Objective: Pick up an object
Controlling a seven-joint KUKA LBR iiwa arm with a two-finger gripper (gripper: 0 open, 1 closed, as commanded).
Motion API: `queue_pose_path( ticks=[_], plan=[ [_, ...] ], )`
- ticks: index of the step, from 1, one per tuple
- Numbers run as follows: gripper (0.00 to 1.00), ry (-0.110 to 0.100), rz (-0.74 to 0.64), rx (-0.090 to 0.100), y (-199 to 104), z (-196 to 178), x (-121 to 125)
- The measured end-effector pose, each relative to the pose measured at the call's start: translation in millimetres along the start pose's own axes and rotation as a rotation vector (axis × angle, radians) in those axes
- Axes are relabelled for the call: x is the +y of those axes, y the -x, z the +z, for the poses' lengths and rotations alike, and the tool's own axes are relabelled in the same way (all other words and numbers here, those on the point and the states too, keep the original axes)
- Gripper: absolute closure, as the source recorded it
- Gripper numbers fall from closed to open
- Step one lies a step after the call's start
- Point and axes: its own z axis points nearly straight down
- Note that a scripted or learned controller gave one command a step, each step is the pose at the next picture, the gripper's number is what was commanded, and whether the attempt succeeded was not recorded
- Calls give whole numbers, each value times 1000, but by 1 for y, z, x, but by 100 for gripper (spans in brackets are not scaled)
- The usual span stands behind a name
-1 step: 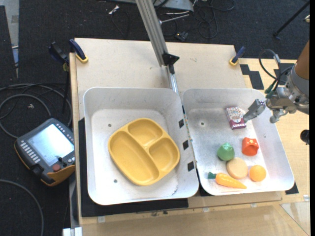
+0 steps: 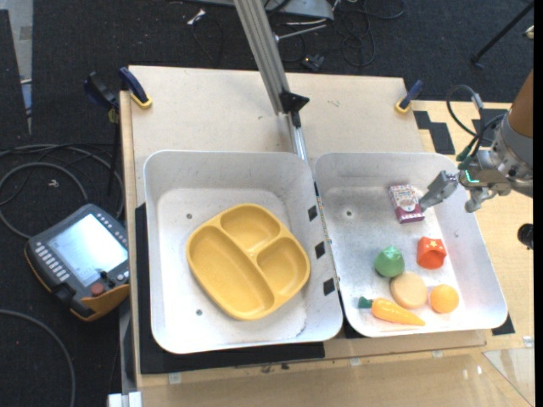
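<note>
Camera view: the claw [image 2: 458, 185] hangs with fingers spread and nothing gripped, just right of a small pink-and-white packet [image 2: 406, 203] whose printing is too small to read.

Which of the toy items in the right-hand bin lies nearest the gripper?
The small purple-and-white packet, lying just left of the gripper at the bin's far side. The green, red, tan and orange toys cluster nearer the camera.

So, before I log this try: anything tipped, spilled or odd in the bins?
Nothing stands out. The yellow divided plate lies flat in the left bin; the toy foods and the small packet lie apart in the right bin, none spilled over the rim.
</note>
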Motion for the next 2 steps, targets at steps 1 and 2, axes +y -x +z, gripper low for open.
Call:
queue_pose_path(
  ticks=[1,2],
  plan=[
    [0,-7,3,1,5,62,-4],
    [0,-7,3,2,7,123,-13]
  ],
)
